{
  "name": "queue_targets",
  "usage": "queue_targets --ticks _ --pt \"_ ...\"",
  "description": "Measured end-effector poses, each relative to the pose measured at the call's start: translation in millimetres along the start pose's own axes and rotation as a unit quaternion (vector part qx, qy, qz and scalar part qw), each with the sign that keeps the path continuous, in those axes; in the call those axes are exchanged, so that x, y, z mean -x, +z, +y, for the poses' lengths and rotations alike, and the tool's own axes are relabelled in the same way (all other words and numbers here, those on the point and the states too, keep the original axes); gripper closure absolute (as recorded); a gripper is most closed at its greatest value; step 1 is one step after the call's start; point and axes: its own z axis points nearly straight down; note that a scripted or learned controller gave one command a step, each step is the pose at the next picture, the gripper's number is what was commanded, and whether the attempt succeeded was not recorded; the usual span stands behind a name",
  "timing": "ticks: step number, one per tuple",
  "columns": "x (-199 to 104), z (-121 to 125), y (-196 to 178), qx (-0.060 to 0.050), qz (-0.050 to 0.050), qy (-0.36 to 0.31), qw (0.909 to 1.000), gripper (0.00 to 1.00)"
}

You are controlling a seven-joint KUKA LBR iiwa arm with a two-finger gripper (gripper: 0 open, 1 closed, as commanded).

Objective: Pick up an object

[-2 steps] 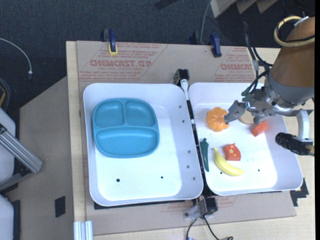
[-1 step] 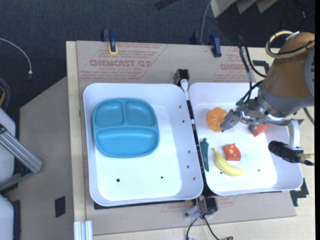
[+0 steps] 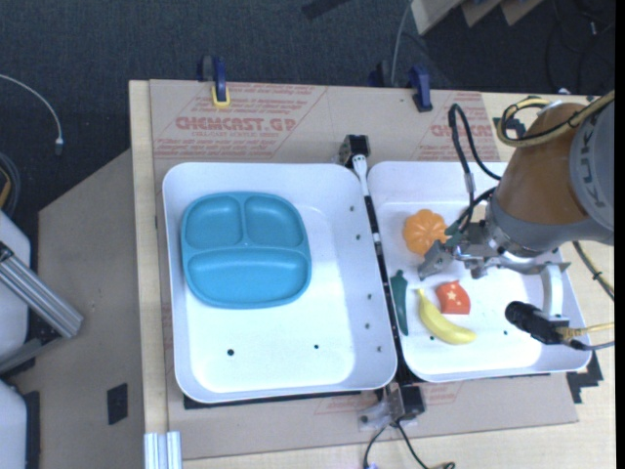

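A small round orange fruit with pumpkin-like ribs [image 3: 425,230] is lying in the upper left part of the right shallow white bin [image 3: 488,360], just beside the metal claw [image 3: 437,262] that is hanging over the bin; whether the claw is released or clenched cannot be told. Below it, a small red tomato-like piece [image 3: 453,298] is touching a curved yellow plastic banana [image 3: 444,322], and a slim dark green pepper [image 3: 399,301] is lying along the bin's left wall. The left white bin [image 3: 283,360] is carrying a blue three-compartment plate [image 3: 246,250], with bare floor showing below it.
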Motion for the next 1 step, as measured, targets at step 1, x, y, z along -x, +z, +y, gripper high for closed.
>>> queue_targets --ticks 1 --pt "-0.5 -0.3 39.4 0.002 0.000 0.000 1.0000 0.00"
